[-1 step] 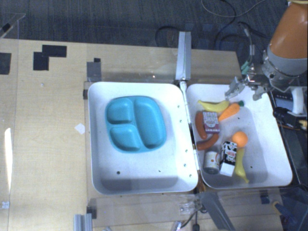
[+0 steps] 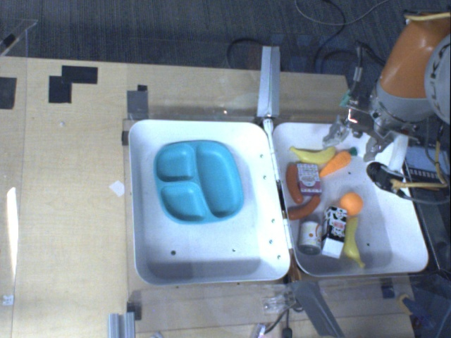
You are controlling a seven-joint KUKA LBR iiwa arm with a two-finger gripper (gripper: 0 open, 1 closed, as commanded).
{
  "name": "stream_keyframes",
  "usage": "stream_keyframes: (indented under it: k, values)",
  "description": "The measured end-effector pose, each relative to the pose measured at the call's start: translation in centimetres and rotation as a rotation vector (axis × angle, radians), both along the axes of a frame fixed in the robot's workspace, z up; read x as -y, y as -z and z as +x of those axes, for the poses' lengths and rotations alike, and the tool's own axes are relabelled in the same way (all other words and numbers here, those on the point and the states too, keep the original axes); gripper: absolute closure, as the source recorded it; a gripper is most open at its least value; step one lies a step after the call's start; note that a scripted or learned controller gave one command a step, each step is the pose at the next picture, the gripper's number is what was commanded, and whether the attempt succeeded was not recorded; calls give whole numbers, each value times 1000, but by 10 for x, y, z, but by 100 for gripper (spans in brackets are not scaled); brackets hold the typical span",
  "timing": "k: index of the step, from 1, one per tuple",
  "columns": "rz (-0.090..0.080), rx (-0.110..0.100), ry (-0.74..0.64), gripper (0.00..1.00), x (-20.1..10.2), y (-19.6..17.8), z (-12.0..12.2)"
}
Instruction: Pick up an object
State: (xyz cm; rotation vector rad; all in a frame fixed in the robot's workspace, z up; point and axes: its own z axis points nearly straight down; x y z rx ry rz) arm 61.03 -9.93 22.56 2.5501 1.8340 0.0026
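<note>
The right bin (image 2: 402, 248) holds several toy foods. A yellow banana (image 2: 313, 155) and an orange carrot (image 2: 337, 163) lie at its back. Beside them a small red box (image 2: 308, 178) rests on brown sausages (image 2: 294, 184). Toward the front are an orange ball (image 2: 350, 203), a black-and-white carton (image 2: 336, 225), a small can (image 2: 308, 236) and a second yellow piece (image 2: 351, 243). My gripper (image 2: 354, 140) hangs over the bin's back right area, just above and right of the carrot. It is open, with nothing between its fingers.
The left bin (image 2: 148, 248) holds a blue divided plate (image 2: 199, 179). A metal bar (image 2: 268, 83) runs back from the seam between the bins. Black cables lie on the dark floor behind, and a black part (image 2: 384, 176) hangs by the arm over the right bin.
</note>
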Motion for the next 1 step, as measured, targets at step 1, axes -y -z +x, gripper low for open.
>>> stream_keyframes:
  k: [1]
  values:
    - [-1, 1, -36, 0, 3, 112, 15]
